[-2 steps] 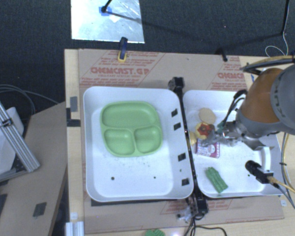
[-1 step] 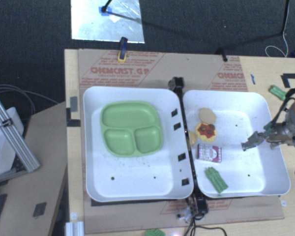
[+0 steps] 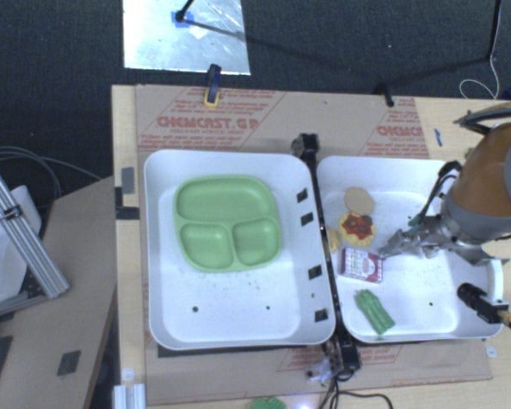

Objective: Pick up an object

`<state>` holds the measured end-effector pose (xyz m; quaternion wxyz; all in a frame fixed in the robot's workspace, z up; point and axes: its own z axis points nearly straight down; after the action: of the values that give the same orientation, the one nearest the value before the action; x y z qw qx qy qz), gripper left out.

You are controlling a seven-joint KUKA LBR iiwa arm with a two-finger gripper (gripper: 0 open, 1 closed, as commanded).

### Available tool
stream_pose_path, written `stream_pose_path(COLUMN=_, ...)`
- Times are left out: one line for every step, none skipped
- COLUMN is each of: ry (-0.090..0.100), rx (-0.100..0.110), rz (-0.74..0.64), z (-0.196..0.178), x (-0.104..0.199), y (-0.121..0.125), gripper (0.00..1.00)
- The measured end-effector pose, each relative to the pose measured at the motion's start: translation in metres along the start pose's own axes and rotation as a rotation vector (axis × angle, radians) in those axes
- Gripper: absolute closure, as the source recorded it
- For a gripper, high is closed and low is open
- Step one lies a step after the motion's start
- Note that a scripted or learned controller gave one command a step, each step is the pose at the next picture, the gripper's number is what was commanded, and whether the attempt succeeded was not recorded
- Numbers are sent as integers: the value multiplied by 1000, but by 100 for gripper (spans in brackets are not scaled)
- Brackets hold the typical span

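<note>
My gripper [image 3: 398, 244] hangs low over the middle of the right bin [image 3: 426, 186], reaching in from the right. Just left of its tip lies a pink and red box [image 3: 361, 265]. A red and yellow toy [image 3: 357, 226] sits above the box, with a tan round cookie [image 3: 358, 200] behind it. A small yellow piece [image 3: 334, 241] lies against the bin's left wall. A green ridged object [image 3: 374, 310] rests near the front edge. Nothing shows in the gripper.
The left bin [image 3: 230, 313] holds a green divided plate [image 3: 228, 222]. A black divider [image 3: 319, 228] runs between the two bins. Bare bin floor [image 3: 426, 301] lies to the right of the green object.
</note>
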<state>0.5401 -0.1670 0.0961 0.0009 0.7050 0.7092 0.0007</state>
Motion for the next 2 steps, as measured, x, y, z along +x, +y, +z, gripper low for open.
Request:
stream_pose_path(ry=-1, rx=-4, rz=0, z=-2, x=3, y=43, gripper=0)
stream_pose_path(ry=-2, rx=-11, rz=-3, z=-27, x=14, y=125, gripper=0)
